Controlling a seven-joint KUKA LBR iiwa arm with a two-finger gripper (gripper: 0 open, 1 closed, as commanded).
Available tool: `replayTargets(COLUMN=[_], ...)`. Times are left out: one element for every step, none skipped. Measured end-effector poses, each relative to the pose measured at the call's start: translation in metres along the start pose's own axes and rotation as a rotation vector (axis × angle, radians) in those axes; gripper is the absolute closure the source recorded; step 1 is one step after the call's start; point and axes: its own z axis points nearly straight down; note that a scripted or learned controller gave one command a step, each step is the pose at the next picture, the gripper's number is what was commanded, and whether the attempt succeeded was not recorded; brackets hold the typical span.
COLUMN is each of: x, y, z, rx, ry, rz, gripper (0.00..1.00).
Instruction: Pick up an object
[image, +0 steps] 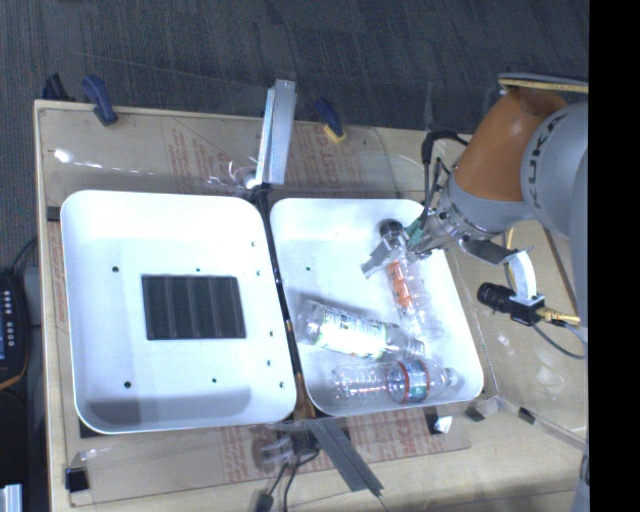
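Three clear crumpled plastic bottles (400, 380) lie in the right bin (320, 230).

Bright overhead light glares off the white bins (100, 215), washing out their rims; the picture is slightly soft and grainy.

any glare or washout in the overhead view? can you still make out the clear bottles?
Camera view: left bin is blown out near-white along its rim, with a soft shadow at its front edge; the clear bottles in the right bin are low-contrast, readable mainly by labels and caps; the hand looks slightly soft.
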Motion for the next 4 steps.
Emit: replayTargets(x=[-0.015, -0.004, -0.002, -0.003], y=[0.05, 0.011, 0.009, 0.011], z=[0.026, -0.009, -0.009, 0.014], rx=[-0.002, -0.001, 0.002, 0.0], ry=[-0.002, -0.001, 0.001, 0.0], rz=[-0.041, -0.025, -0.051, -0.079], gripper=[0.0, 0.0, 0.0, 0.0])
